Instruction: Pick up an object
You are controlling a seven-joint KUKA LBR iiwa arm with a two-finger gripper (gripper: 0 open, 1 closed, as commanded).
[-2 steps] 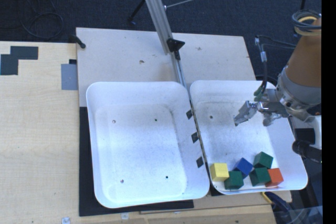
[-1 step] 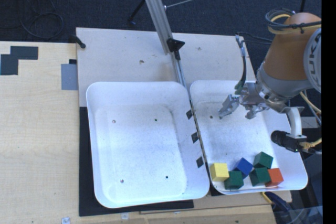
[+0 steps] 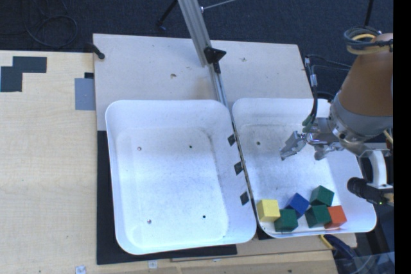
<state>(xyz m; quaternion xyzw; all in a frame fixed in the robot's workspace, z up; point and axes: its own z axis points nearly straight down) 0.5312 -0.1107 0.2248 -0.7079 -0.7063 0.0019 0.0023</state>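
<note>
Several small blocks lie clustered at the front of the right bin [image 3: 270, 119]: a yellow block [image 3: 269, 209], a blue block [image 3: 298, 203], an orange block [image 3: 335, 215] and three green blocks, one at the back [image 3: 322, 195]. My gripper [image 3: 306, 149] hangs over the middle of the right bin, behind the cluster and well apart from it. It is open, with nothing between its fingers. The arm's orange band [image 3: 369, 83] reaches in from the right.
The left bin [image 3: 128, 131] stands beside the right one, with small black clips [image 3: 238, 167] along the shared wall. A slanted metal rail [image 3: 192, 16] rises behind the bins. Bare wooden bench [image 3: 45, 151] lies to the left.
</note>
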